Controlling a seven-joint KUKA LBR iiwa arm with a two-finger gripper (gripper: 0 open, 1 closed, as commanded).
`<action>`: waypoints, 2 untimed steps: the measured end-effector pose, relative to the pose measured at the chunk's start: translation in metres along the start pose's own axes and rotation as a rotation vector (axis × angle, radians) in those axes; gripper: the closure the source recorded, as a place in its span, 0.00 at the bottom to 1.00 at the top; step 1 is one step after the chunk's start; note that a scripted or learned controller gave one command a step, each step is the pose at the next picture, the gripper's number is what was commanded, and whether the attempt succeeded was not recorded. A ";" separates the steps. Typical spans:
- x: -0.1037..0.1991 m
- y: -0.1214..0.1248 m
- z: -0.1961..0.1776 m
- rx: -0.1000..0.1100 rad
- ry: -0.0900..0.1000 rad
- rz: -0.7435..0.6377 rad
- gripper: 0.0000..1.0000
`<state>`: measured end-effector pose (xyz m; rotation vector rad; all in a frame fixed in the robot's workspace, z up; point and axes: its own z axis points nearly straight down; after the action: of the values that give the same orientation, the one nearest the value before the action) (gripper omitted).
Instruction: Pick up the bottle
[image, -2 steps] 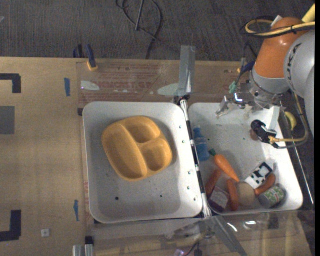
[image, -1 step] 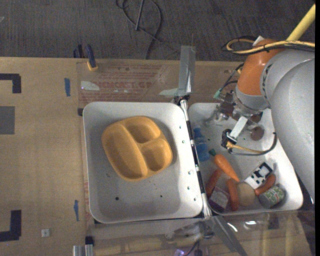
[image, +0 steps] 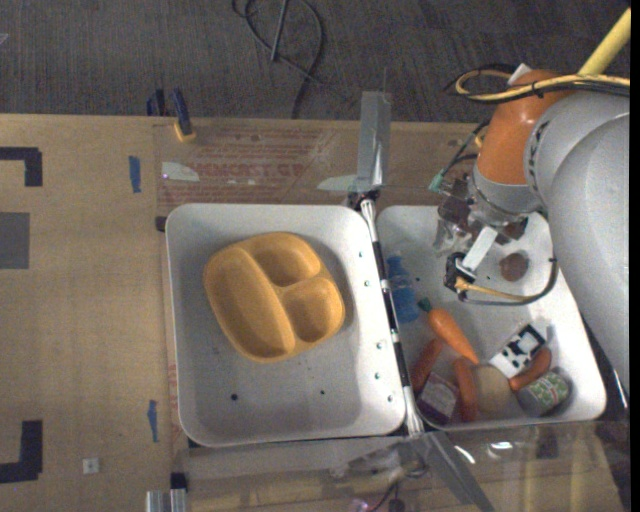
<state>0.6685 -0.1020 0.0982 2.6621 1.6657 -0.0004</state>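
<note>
A small blue bottle (image: 401, 291) lies along the left wall of the right bin (image: 420, 226), close to the divider between the two bins. My gripper (image: 447, 229) hangs over the back part of the right bin, up and to the right of the bottle and apart from it. Nothing shows between the gripper and the bottle. The grey arm with its orange band (image: 510, 140) reaches in from the right and covers the bin's far right corner.
An orange carrot (image: 453, 336), sausages (image: 465, 388), a purple packet (image: 438, 398), a can (image: 545, 392), a black-and-white box (image: 520, 346) and a brown ball (image: 513, 265) share the right bin. A yellow divided plate (image: 274, 295) sits in the left bin (image: 300, 410).
</note>
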 end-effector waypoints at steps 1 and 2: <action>0.057 -0.030 -0.190 0.000 0.001 0.206 1.00; -0.066 -0.030 -0.165 0.005 0.000 0.235 1.00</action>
<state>0.6129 -0.1480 0.2632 2.8424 1.3433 -0.0044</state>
